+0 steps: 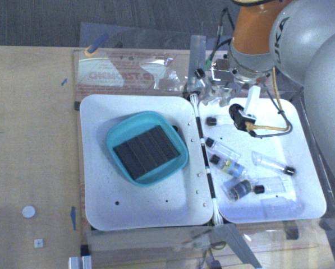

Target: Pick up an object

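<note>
Camera view: I'm at the approach step, nothing gripped. Gripper [220,91] hangs over the right bin [307,150], upper centre of frame; whether it's spread, can't tell. Next I'd descend on a clear vial [226,153], lying mid-right, transparent with dark cap. Teal tray [147,147] sits in the left bin [94,167].

The tabletop [27,128] looks like pale, matt wood or board with a faint grain. Both bins, left [94,195] and right [307,200], are smooth white plastic with a soft sheen. The teal dish [114,139] is glossy plastic, and the dark ribbed pad [146,151] inside it looks matt. The small vials [229,153] are clear, shiny plastic or glass with black caps. The arm [307,27] has a smooth grey painted shell and a glossy orange band [257,21]. Crinkled clear film [133,72] behind the bins glints.
</note>
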`<state>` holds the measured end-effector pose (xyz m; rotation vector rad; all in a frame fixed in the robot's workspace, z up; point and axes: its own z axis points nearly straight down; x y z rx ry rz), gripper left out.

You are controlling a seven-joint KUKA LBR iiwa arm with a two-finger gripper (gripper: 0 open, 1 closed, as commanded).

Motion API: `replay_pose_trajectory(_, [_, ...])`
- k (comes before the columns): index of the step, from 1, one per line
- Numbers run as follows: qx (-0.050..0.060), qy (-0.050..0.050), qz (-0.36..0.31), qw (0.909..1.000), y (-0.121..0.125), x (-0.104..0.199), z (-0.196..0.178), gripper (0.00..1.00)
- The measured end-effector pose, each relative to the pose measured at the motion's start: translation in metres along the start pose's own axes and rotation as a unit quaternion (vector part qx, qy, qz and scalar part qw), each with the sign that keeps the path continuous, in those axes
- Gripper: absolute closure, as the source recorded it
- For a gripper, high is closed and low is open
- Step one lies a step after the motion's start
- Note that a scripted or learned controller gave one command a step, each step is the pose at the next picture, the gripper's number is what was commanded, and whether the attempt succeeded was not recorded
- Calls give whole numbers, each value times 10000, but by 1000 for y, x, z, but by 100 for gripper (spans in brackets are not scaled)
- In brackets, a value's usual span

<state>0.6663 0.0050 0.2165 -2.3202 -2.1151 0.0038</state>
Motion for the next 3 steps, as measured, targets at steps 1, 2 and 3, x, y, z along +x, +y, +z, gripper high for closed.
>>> replay_pose_trajectory(1, [10, 1, 1275, 9918, -37, -63, 33, 100])
replay_pose_trajectory(2, [-18, -1, 1626, 9867, 9, -87, -4, 100])
replay_pose_trajectory(3, [-17, -2, 1625, 9867, 9, -87, -4, 0])
